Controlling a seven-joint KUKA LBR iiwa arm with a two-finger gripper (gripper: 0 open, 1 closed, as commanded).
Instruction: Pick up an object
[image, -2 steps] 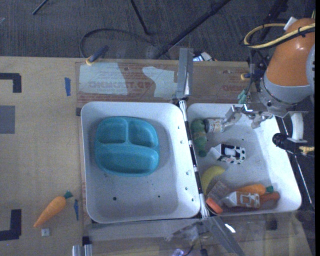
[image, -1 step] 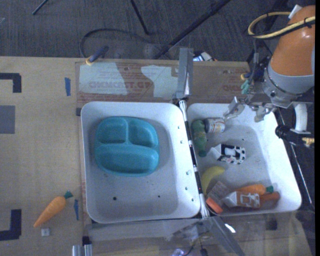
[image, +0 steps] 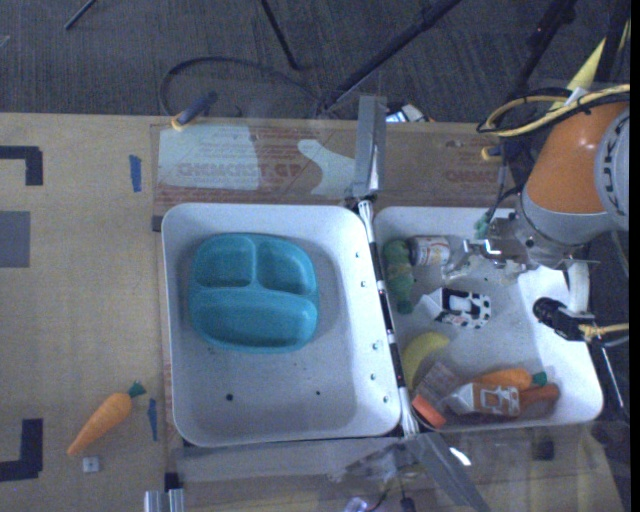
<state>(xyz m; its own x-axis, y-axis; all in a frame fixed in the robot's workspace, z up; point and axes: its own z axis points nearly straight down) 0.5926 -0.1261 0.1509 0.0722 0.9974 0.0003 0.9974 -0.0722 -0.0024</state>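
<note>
Arm (image: 575, 165) reaching from right over right bin (image: 590, 385), fingers (image: 478, 250) low beside small can (image: 432, 250), grip state unclear

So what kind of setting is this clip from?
Most likely a robotics lab bench for grasping trials: a grey and orange arm reaches over two white bins, the right one full of toy food like a plastic carrot, with loose cables behind.

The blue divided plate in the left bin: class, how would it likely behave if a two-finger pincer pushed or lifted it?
The blue divided plate looks moulded and rigid, so it probably keeps its shape. It lies broad and low on the left bin floor, so a push likely slides it rather than tips it. Its rounded edges may offer little to pinch.
</note>
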